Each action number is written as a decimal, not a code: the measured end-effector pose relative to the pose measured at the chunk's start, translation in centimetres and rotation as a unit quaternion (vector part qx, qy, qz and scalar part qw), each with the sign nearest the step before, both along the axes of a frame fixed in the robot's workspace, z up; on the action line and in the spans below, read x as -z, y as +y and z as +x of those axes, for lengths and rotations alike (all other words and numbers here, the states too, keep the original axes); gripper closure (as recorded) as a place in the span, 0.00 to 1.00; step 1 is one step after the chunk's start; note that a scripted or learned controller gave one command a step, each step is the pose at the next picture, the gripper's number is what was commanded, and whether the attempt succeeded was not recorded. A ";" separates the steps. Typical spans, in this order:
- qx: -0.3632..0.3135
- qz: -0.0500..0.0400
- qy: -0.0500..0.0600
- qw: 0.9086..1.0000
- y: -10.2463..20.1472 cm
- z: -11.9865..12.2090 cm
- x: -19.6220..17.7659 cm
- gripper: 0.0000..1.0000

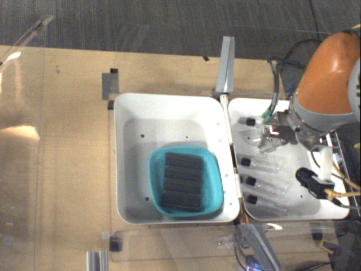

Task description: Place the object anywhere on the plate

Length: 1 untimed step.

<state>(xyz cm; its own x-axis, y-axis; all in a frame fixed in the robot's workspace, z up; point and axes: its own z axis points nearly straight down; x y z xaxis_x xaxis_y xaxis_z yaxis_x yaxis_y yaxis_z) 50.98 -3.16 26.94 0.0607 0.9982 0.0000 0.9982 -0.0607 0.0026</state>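
The dark ridged block (183, 180) was seen lying flat on the teal plate (212, 168) in the left bin (130, 123), and was judged light, soft and foam-like, best pinched across its long sides. Over the right bin (293, 205), the gripper (274, 134) was seen low, but its opening and any load could not be told.

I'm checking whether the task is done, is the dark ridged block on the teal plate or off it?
On it: the dark ridged block lies flat inside the teal plate, within its rim, in the left white bin.
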 end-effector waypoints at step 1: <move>-0.079 0.000 -0.001 0.997 6.6 -2.1 8.5 1.00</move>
<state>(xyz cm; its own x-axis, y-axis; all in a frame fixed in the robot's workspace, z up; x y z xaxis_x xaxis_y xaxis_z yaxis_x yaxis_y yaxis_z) 48.83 3.49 18.41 -0.0968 0.9953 0.0006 0.9953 0.0968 0.0042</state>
